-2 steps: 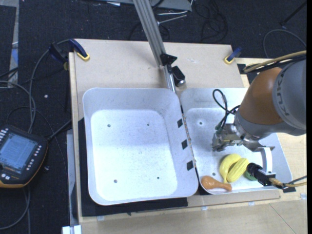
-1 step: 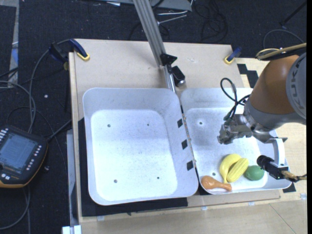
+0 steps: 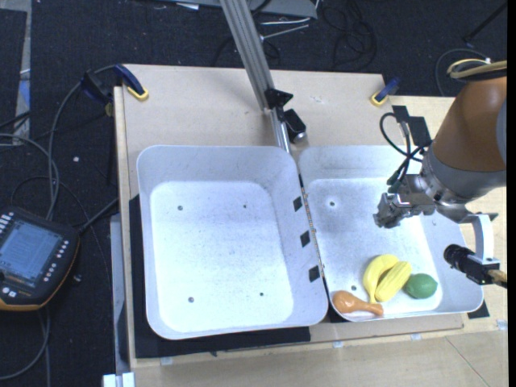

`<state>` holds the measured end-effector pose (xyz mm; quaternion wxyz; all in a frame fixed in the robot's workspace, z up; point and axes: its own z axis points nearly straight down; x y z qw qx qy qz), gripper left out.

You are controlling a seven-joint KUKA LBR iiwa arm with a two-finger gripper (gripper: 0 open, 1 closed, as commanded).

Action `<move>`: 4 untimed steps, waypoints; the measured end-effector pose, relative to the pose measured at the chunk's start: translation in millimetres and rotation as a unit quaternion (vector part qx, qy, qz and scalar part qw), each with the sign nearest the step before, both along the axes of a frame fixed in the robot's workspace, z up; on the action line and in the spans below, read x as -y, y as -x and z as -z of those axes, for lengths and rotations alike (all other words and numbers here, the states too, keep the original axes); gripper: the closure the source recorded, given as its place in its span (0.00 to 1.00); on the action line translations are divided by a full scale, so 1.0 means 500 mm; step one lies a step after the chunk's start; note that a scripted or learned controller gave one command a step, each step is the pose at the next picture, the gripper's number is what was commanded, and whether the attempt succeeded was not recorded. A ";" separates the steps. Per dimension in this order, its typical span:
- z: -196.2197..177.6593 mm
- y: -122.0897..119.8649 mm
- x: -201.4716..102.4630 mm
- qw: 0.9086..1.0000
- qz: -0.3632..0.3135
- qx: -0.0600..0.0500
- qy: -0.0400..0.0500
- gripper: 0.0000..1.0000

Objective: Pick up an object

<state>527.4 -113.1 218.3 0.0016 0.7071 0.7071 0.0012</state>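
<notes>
Nearest, along the front wall of the right bin (image 3: 351, 164): an orange pear-shaped toy (image 3: 355, 302), lying on its side with the thin end pointing right. Just behind and right of it, touching or nearly so, a bunch of yellow bananas (image 3: 386, 278), tilted toward the far right. Beside the bananas on the right, tucked close against them, a round green fruit (image 3: 421, 285). All three crowded into the near right corner, resting on the bin floor.

Off to the far left on the dark floor, a teach pendant (image 3: 30, 255) with a lit screen and trailing cables.

Farther back, over the middle of the right bin, the gripper (image 3: 393, 212), dark and blurred, hanging above bare white floor, well apart from the three toys. Nothing seen between the jaws; whether released or clenched cannot be told from this slant. Behind it, reaching in from the right, the arm (image 3: 454, 181) with its grey wrist and orange band, looped with black cable.

Left of all this, the left bin (image 3: 218, 240), speckled white, meeting the right bin along a seam marked by small black tabs (image 3: 305, 237).

Farther still, the tan bench (image 3: 201, 103) beyond both bins, with a blue-and-yellow clamp (image 3: 130, 82) at the far left corner and another (image 3: 384, 93) at the far right. Rising from the seam toward the top, a slanted aluminium post (image 3: 247, 37).
</notes>
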 end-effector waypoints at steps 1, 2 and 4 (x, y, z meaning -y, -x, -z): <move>0.008 0.000 0.000 1.000 0.000 -0.002 0.000 1.00; -0.021 -0.039 -0.101 1.000 -0.002 -0.002 -0.001 1.00; 0.001 -0.116 -0.298 1.000 -0.002 -0.002 -0.001 1.00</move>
